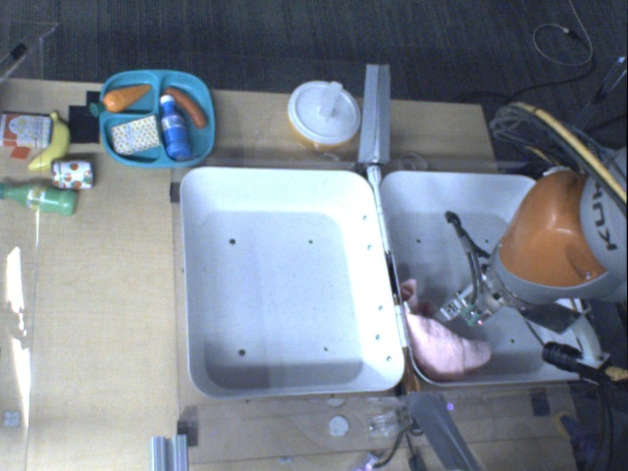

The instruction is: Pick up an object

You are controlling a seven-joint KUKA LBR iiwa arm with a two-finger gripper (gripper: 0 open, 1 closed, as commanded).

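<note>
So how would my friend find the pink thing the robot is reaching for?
Look at the white bin on the right, the one the grey and orange arm reaches into. In its near left corner, against the wall, lies a soft pink cloth. It is the one pink, crumpled thing there.

Nothing here is actually readable. The small box [24, 130] over at nine o'clock has red and white printing on it, and the little can [73, 174] just below it has a patterned label, but both are too small and blurry to make out a single letter. Same deal with the blue bottle [176, 126] in the blue tray [201, 116] at about ten o'clock — there's a label, no legible words. No numbers or signs either.
</note>
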